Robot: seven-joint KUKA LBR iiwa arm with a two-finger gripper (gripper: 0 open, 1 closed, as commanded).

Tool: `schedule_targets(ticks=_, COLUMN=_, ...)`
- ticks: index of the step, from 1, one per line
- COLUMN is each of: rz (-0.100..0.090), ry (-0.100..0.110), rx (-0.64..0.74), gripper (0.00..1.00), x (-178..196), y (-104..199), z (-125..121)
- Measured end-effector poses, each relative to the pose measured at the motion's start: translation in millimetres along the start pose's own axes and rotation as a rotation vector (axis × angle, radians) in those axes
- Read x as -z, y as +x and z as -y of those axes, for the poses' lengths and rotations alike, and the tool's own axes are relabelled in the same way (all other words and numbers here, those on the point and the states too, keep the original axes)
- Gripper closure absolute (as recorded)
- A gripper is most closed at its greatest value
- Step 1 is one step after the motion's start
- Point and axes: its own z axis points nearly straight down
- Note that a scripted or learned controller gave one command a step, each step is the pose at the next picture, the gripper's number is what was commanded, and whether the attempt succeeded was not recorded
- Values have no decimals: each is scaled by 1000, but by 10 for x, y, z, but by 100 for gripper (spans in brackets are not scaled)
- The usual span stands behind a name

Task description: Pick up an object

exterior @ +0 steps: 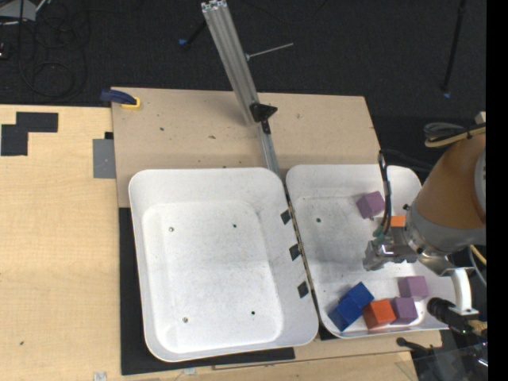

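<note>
**Purple, Blue and Orange Blocks Waiting in the Right Bin**

Foam, or something close to it, is what I am judging these small blocks to be: light, a little yielding, matte rather than slippery, and in no danger of breaking. I am taking the right bin (333,182) as my landmark. My gripper (384,254) is hanging over the middle of the right bin, toward its right wall; from this slant I cannot tell how it is set, and I am seeing nothing held in it.

I am counting five blocks inside that bin. One purple block (370,205) is sitting alone in its far half, well apart from the rest and nearest to me, so I am leaning toward it. At the near edge of the right bin four are crowding together: a blue block (351,305), an orange block (379,313) touching it, a purple one (406,309) just beside the orange, and another purple one (413,286) just behind that.

I am judging that flat opposite faces give the best hold, pinched across the middle. The lone block is offering free sides; the clustered ones are leaving little room beside them.

The left bin (151,189) is lying beside the right bin.
</note>
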Motion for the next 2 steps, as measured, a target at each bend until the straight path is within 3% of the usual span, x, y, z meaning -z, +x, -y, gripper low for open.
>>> schedule_targets(ticks=2, rz=1, ry=-2, rx=4, gripper=100, x=1117, y=-94, z=-179)
